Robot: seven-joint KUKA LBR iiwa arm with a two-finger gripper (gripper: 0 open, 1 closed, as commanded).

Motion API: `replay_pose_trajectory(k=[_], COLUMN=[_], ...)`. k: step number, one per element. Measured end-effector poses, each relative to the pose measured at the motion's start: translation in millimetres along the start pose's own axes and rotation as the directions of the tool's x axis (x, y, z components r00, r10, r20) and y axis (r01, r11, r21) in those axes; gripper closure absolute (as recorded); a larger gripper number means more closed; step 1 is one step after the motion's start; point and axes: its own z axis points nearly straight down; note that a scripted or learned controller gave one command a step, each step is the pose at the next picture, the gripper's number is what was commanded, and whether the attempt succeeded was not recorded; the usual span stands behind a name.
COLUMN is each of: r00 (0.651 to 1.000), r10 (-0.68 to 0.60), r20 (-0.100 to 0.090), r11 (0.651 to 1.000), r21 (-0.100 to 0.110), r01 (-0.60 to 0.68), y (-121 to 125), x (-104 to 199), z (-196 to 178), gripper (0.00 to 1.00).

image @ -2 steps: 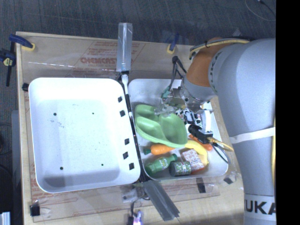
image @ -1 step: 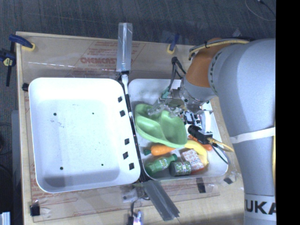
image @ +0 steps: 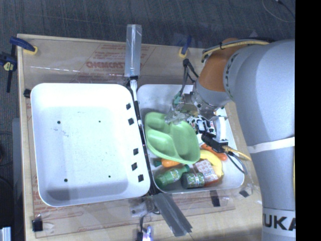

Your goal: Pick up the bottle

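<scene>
- I am the big grey arm (image: 261,109) coming in from 3 o'clock, with an orange band (image: 213,74) near my wrist.
- My gripper (image: 188,112) is down inside the right bin (image: 150,94), near its 12 o'clock end.
- It sits just above the top edge of the green tray (image: 173,137), very close to it.
- I cannot tell if it is open or closed, because wires and dark parts hide it.
- I see nothing held in it.
- The bottle (image: 173,175) is green and lies on its side at the 6 o'clock end of the right bin.
- It is just under the low edge of the green tray.
- The bottle is well apart from my gripper, with the tray between them.
- A dark jar (image: 193,180) lies right beside the bottle, on its 3 o'clock side.
- An orange thing (image: 169,162) peeks out from under the tray, just above the bottle.
- A yellow thing (image: 213,157) and a pack (image: 208,168) with a red and white label lie at 3 o'clock from the tray.
- The left bin (image: 80,144) sits beside the right one, at 9 o'clock, and they touch along a middle edge with black clips (image: 134,129).
- Both bins rest on a wood bench (image: 75,54).
- Blue clamps (image: 22,45) grip the bench at its far left corner.
</scene>
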Motion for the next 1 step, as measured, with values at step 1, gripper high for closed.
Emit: replay_pose_trajectory(k=[1], r00=[1.000], r10=[0.000], r20=[0.002], r11=[1.000], r21=[0.004], r01=[0.000], y=[-1.0], x=[-1.2], z=[0.2], gripper=[0.00])
